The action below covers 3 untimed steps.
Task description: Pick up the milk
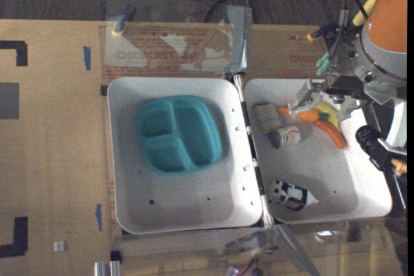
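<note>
- The milk (292, 194) is a little black-and-white carton with cow spots. It lies on its side in the right bin (362, 194), near the front-left corner.
- Its long side runs from left to right, tipped down a bit at the right end.
- The gripper (318, 100) hangs over the back part of the same bin. Its two fingers are spread apart, and nothing is between them.
- Right under the gripper are an orange carrot (330, 131), something yellow (328, 114) and a small can (286, 137) lying on its side. A brownish block (266, 117) sits just left of them.
- The milk is well apart from the gripper. It lies toward the front of the bin and a little to the left of the fingers.
- So I think the arm must move forward across the bin, past the can, before it goes down.
- The fingers should close across the short side of the carton.
- The left bin (126, 203) holds a teal plate (179, 134) with three parts. It is not in the way.
</note>
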Available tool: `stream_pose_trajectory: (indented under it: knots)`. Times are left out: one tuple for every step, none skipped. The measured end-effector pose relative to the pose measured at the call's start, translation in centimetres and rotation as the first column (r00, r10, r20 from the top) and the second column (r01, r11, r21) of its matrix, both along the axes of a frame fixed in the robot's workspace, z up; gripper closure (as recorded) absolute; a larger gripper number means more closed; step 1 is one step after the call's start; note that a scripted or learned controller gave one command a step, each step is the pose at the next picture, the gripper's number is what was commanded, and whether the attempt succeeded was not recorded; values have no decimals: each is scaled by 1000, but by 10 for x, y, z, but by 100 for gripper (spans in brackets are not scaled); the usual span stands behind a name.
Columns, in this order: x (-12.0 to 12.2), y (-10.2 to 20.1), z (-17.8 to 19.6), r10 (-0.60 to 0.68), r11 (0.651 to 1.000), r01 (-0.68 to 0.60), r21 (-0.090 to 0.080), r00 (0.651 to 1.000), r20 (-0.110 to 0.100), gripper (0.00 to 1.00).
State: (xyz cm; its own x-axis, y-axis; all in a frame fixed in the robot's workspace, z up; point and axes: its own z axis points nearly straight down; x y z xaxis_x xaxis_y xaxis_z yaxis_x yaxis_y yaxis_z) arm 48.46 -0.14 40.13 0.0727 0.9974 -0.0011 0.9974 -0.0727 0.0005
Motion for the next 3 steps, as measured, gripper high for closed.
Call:
stream_pose_trajectory:
  knots:
    - [-5,-96,-157,-13,1000,13,1,1000,-1,0]
    - [50,-100,-260,144,990,-144,2,990,-1,0]
    - [53,-107,-242,165,986,-165,0,986,2,0]
